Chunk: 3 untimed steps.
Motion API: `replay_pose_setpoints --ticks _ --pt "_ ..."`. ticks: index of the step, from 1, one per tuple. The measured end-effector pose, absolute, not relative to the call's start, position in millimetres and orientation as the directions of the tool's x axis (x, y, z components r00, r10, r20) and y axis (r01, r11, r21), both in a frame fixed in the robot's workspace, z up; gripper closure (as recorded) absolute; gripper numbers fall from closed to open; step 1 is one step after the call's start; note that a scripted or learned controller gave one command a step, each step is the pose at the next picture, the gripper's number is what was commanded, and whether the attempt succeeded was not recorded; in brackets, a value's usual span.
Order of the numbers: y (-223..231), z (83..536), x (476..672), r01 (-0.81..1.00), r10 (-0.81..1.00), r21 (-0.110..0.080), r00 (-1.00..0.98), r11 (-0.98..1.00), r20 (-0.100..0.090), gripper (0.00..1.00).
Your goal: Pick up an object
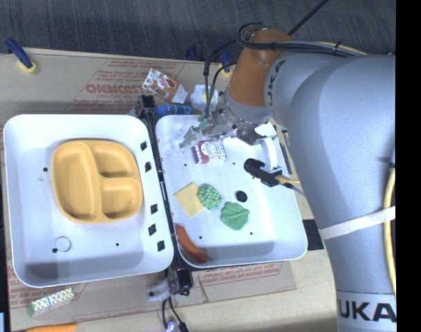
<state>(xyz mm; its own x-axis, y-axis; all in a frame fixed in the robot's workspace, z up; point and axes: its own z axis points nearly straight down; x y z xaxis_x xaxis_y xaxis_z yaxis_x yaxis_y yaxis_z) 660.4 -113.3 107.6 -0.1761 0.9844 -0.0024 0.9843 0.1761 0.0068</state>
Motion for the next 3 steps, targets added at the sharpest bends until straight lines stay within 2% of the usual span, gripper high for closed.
replay_pose_setpoints --ticks 1,2,3 --pt "-143 97 641.9 0.753 0.753 0.008 -0.658 0.658 -0.007 0.00" --pt "-97 99 637.1 0.740 0.740 0.001 -0.673 0.673 0.000 0.00" --pt "-23 192 551.0 0.850 0.850 -0.003 -0.526 0.526 0.002 0.00"
